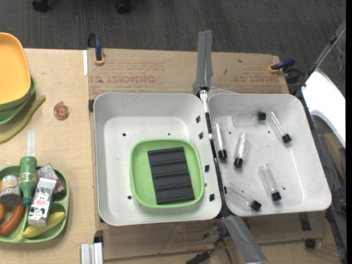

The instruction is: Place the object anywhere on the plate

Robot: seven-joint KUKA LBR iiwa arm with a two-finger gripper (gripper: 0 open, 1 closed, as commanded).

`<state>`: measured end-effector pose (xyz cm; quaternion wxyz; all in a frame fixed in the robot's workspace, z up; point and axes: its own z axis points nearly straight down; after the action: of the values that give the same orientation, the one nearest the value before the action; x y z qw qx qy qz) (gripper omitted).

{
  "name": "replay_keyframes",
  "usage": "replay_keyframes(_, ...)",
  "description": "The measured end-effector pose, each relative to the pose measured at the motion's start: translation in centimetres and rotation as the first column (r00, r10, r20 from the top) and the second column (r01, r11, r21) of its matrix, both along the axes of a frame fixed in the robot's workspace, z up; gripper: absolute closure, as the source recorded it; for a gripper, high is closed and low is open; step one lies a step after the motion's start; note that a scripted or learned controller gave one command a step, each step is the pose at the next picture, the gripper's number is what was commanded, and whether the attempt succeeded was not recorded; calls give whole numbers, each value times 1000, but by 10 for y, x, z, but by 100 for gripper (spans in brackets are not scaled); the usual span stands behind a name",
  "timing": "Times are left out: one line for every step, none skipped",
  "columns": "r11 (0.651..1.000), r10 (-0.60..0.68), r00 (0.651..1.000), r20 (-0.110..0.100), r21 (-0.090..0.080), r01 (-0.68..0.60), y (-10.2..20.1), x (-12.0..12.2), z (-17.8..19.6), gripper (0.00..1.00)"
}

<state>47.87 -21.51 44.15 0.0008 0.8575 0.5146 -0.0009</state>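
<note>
1. Because the clear tubes point(240, 149) are round and smooth, we judge that one could squirt out of a pinch, roll aside at a touch, or rock off the ribbed black block point(170, 175) that covers the middle of the green plate point(140, 172).
2. We count six black-capped tubes lying scattered in the right bin point(308, 158), none yet on the plate. The plate sits in the left bin point(110, 147), beyond both bin walls.
3. We cannot tell whether the gripper is released or clenched, nor where the tubes lie relative to it.
</note>
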Motion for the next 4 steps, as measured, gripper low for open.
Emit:
replay_keyframes(998, -67, 998, -2, 1, 67, 5, 0, -1, 0)
replay_keyframes(996, -88, 996, -2, 0, 88, 5, 0, -1, 0)
replay_keyframes(990, -144, 990, -1, 0, 144, 2, 0, -1, 0)
replay_keyframes(985, -173, 985, -1, 0, 173, 0, 0, -1, 0)
